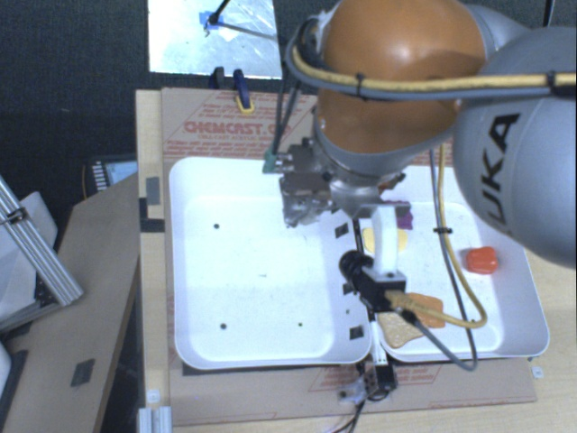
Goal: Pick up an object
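Observation:
My gripper (301, 207) hangs under the big orange wrist band, over the far right part of the left bin (234, 332), close to the divider between the bins. Nothing can be made out in its grasp. In the right bin (523, 318) an orange-red block (481, 260) lies at the right. A tan, bread-like piece (400, 331) rests by the front wall, with an orange-tan piece (427, 309) just behind it. A yellow thing (367, 240) and a small purple thing (407, 216) peek out from behind the arm.
The arm's body hides the far half of the right bin. Both bins rest on a cardboard sheet (216, 124). A blue-and-yellow clamp (242, 93) stands at the sheet's far edge. An aluminium rail (32, 242) lies on the side table at left.

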Available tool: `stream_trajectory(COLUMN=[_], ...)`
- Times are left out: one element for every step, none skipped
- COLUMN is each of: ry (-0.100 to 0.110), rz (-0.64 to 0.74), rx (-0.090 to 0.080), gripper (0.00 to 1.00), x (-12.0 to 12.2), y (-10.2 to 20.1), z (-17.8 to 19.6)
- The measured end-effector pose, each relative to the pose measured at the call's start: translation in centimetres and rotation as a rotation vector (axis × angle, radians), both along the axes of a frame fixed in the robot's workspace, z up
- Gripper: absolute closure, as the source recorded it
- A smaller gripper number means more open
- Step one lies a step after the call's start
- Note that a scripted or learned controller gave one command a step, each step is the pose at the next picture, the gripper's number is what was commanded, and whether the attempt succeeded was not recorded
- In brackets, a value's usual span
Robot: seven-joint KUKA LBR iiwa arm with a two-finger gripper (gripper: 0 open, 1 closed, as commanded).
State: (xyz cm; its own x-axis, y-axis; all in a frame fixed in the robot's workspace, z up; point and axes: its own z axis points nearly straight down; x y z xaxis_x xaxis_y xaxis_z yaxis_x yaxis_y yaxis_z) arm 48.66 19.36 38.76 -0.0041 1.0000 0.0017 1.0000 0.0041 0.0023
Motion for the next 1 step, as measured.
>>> stream_trajectory(ry=[0.002], rz=[-0.014], rx=[-0.005], gripper=[1.00], x=[0.06], y=[-10.45], z=[-3.17])
